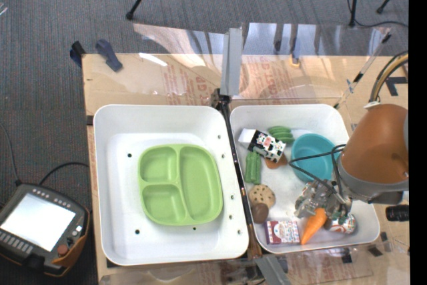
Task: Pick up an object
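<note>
Landmark: teal bowl (313,153), in the right bin (303,110) toward its far right part.
Arm: orange band (377,147) just right of the bowl, overlapping the bowl's right rim in this view.
Gripper (322,205): just below the bowl, low over the bin floor; whether it is open or closed, cannot tell, the metal parts blur together.
Carrot (311,226): orange, below the bowl, tilted, its upper end right at the gripper; a grip on it cannot be confirmed.
Small carton (282,231): below the bowl, left of the carrot, lying flat by the near wall.
Round red-and-white item (342,225): below and right of the bowl, partly under the gripper.
Cookie (261,195): below and left of the bowl.
Brown item (259,211): just beneath the cookie.
Cow-patterned carton (263,143): left of the bowl.
Green pieces (253,167): left of the bowl, 1 more above the cow carton.
Left bin (120,127): well left of the bowl, holds 1 green 3-compartment plate (180,183).
</note>
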Motion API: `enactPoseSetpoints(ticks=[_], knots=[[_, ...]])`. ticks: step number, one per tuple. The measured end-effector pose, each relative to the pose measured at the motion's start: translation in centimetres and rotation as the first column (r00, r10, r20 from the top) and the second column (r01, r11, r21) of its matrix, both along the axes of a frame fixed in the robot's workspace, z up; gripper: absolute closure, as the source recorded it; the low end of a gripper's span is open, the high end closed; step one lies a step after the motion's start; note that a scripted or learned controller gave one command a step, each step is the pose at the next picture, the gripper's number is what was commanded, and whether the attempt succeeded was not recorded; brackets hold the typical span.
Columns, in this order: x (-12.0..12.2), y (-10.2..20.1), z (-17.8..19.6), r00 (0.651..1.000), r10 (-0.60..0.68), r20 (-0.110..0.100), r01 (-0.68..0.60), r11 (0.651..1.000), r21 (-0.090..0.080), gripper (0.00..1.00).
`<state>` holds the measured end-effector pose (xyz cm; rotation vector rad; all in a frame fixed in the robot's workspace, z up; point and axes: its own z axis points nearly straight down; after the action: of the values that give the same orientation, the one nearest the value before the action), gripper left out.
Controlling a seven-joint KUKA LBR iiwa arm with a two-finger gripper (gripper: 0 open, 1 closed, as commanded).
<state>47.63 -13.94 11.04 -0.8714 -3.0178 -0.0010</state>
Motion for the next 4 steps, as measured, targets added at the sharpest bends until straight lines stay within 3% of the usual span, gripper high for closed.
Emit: enactPoseSetpoints(ticks=[1, 2, 3, 4], knots=[[-0.1, 5.6, -2.4, 1.000, 0.025, -0.002, -0.025, 1.000, 0.002, 1.00], [4.9, 4.2, -2.4, 0.967, -0.254, -0.002, 0.254, 0.967, -0.001, 1.00], [15.7, 2.7, -2.2, 0.861, -0.509, 0.003, 0.509, 0.861, -0.001, 1.00], [17.1, 2.2, 13.1, 0.910, -0.414, 0.017, 0.414, 0.910, 0.004, 1.00]])
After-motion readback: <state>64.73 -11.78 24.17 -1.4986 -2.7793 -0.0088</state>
